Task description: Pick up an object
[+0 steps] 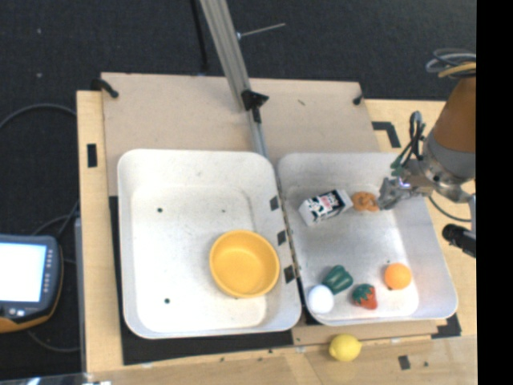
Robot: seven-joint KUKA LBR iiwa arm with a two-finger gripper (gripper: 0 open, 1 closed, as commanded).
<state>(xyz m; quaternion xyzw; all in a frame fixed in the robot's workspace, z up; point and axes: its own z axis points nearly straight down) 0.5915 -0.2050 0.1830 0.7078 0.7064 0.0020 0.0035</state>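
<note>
The arm (pixel 453 139) reaches in from three o'clock, and its end effector (pixel 390 192) hangs low over the right bin (pixel 417 239), toward that bin's one o'clock part. Whether it is open or closed I cannot tell; the tip is small and dark against the bin floor. Nothing visibly sits in its grasp.

The likeliest target is the small tan, lumpy item (pixel 365 202), lying just beside the end effector on its nine o'clock side. Just beyond that, again toward nine o'clock, lies a small black-and-white carton (pixel 324 206) on its side, close enough to crowd the approach.

Along the bin's six o'clock edge sit a white ball (pixel 321 300), a green pepper-like toy (pixel 337 278), a red strawberry (pixel 365 296) and an orange ball (pixel 397 276), all well apart from the end effector. The left bin (pixel 160 215) holds a yellow bowl (pixel 244 263), and a lemon (pixel 345 347) rests on the counter (pixel 184 111) outside the bins at six o'clock.

To do this step well, I judge the end effector should shift slightly toward nine o'clock until centred over the tan item, then descend straight down and close across its narrow width. The lumpy shape may roll or squirt sideways, and nudging the carton could push both away, so a slow closure and a vertical lift seem wise.
</note>
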